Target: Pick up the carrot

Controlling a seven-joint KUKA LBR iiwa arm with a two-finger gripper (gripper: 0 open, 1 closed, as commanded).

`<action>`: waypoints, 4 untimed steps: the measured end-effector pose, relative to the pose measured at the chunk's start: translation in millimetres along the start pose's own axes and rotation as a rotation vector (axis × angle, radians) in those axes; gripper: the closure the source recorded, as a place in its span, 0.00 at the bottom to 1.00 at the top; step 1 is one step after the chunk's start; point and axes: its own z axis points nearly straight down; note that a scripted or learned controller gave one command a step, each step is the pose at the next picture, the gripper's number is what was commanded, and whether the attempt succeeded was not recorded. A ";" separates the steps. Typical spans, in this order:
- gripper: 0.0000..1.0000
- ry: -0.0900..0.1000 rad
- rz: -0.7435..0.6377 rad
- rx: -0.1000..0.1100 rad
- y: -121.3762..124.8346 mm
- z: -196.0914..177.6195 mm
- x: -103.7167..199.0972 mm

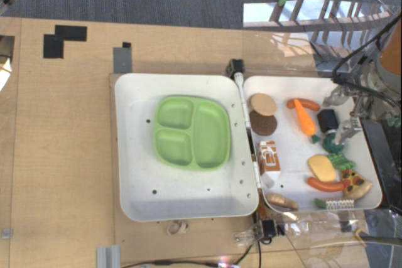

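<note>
Plainly the carrot [304, 120] is a toy, probably light, stiff plastic with a smooth, somewhat slippery skin; it lies slanted in the upper middle of the right bin [286, 83], and its thick orange middle looks the surest place to pinch, across its width; the end effector [345, 115] hangs just to the carrot's right, beside a small black block [326, 119], and whether it is apart or together cannot be told. Around the carrot lie a red sausage [306, 103], a brown disc [263, 115], a yellow piece [322, 167] and other toy food; the left bin [135, 198] holds a green divided plate [191, 133]; both bins sit on the counter [56, 154].
</note>
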 end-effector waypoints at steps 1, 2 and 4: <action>0.00 -0.010 0.148 0.002 -8.3 124.3 -40.6; 1.00 -0.019 0.141 0.002 -5.8 111.8 -43.6; 0.00 -0.002 0.029 -0.001 37.2 126.3 -41.0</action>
